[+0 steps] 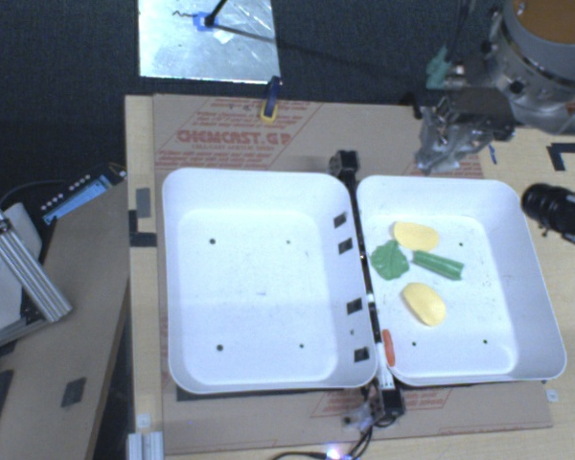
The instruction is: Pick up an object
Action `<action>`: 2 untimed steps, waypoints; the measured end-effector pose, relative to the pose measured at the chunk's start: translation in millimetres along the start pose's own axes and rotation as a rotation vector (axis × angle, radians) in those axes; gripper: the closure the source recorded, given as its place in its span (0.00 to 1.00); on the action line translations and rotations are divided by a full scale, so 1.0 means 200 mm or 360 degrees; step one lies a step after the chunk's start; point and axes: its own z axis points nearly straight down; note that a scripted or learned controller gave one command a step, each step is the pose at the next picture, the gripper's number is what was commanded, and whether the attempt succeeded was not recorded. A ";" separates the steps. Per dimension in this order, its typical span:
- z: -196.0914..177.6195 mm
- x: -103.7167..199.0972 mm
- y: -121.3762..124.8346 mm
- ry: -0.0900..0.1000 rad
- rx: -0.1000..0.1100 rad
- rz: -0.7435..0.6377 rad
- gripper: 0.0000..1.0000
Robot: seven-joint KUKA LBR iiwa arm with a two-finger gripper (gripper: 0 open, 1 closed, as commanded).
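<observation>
The right bin [517, 286] holds a small group of toy foods. A flat yellow piece [415, 235] lies furthest back. Just in front of it are a green leafy piece [390, 260] and a long green pod [438, 264], side by side. A yellow oval [425, 304] sits nearer the front. A thin orange piece [388, 346] lies at the bin's left wall. My gripper [448, 151] hangs above the back rim of the right bin, behind the group and apart from every object, with nothing seen in it.
The left bin [259, 276] sits beside the right one, joined by a row of black clips [350, 247]. Both rest on a cardboard sheet [230, 132]. A shiny metal plate [206, 27] lies at the back left, and a metal frame [19, 266] stands at the far left.
</observation>
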 end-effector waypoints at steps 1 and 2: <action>0.00 0.18 -0.01 0.0005 0.0003 -0.0030 1.00; 0.00 0.38 -0.01 0.0007 0.0004 -0.0033 1.00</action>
